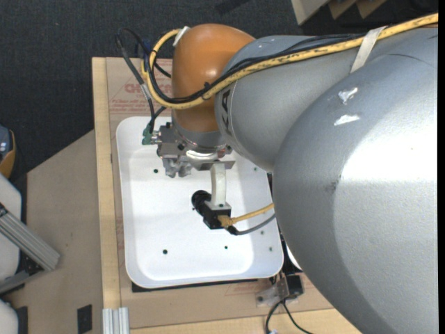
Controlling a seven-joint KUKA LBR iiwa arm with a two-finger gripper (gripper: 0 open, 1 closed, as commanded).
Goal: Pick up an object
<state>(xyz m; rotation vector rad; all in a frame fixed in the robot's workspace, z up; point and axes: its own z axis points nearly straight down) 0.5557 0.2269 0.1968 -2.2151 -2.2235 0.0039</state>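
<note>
We see a dark grey, speckled, carpet-like floor (55, 19) beyond the bench. The bench top is a flat tan board (104, 207) with faint red print near its far edge. A silver ribbed aluminium rail (28, 241) lies slanted at its left.

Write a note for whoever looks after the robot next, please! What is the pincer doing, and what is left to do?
Pincer: low over the far end of the white bin; open or shut cannot be told from this view.
Arm: reaches in from the right and covers that side of the bench.
Done: the reach into the bin. No pick can be confirmed.
Left: settle on an object, close on it and lift it out. Check the grip before trusting it.
</note>
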